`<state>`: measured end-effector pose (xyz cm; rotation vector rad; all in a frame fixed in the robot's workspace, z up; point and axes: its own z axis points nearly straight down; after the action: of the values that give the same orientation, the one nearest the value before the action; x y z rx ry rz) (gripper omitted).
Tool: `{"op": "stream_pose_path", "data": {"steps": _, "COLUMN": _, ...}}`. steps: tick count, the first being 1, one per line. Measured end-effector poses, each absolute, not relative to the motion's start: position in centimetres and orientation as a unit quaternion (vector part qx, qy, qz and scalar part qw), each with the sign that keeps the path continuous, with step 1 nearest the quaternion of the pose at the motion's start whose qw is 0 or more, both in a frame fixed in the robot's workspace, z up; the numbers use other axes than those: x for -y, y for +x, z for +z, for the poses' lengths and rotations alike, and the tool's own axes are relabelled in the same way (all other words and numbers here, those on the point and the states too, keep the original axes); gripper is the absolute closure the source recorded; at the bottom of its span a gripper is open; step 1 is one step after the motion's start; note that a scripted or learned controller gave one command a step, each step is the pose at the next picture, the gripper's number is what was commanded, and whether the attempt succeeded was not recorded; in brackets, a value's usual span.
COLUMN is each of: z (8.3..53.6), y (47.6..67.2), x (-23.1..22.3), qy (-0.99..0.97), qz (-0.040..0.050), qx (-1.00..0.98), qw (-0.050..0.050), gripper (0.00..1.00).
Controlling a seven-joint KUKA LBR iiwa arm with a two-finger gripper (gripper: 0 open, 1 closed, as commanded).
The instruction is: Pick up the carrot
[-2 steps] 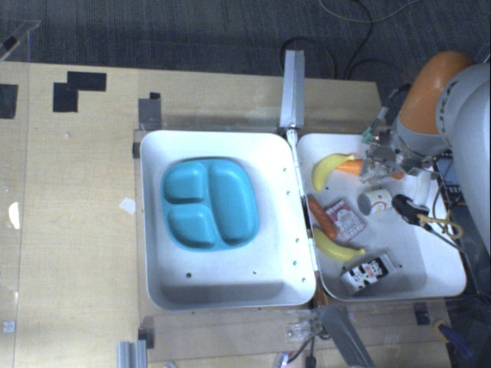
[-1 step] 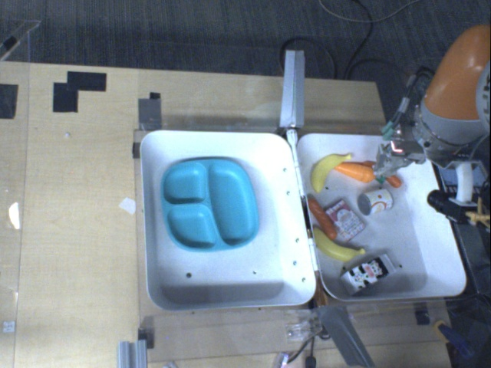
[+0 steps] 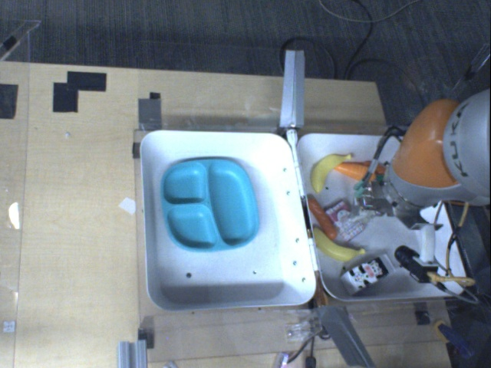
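Progress: the pick is not done, by my reading. The carrot (image 3: pixel 351 170) lies on the floor of the right bin (image 3: pixel 387 293), so both grasp and lift are left.
Carrot position: at the far end of the right bin, left of its middle, just beside the upper banana (image 3: pixel 326 171) and possibly touching it.
Carrot look: a short orange tapered piece lying flat across the bin. Its right end is hidden under the arm, so I cannot tell which end is the tip.
Gripper position: the gripper (image 3: pixel 370 198) sits low over the middle of the right bin, near the carrot but nearer the bin's front.
Gripper grip: whether it is parted or closed cannot be told at this slant. No object is seen in it.
Possible confusion: a darker red-orange stick (image 3: pixel 321 215) lies along the right bin's left wall. It could be mistaken for the target.
Clutter: a clear crumpled wrapper (image 3: pixel 349 222) lies mid-bin under the gripper, and a second banana (image 3: pixel 337 246) lies toward the right bin's front left.
What is left: shift toward the bin's far end, close on the carrot, then lift.
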<state>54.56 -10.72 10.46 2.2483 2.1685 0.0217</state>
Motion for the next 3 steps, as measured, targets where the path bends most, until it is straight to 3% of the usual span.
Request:
{"op": "stream_pose_path", "data": {"steps": 1, "z": 9.0, "y": 57.3, "x": 14.7, "qy": 0.601, "qz": 0.0032, "qx": -0.799, "qw": 0.008, "gripper": 1.00}}
{"op": "stream_pose_path", "data": {"steps": 2, "z": 9.0, "y": 57.3, "x": 14.7, "qy": 0.601, "qz": 0.0030, "qx": -0.799, "qw": 0.007, "gripper": 0.00}}
{"op": "stream_pose_path", "data": {"steps": 3, "z": 8.8, "y": 63.8, "x": 13.4, "qy": 0.593, "qz": -0.0015, "qx": -0.805, "qw": -0.001, "gripper": 0.00}}
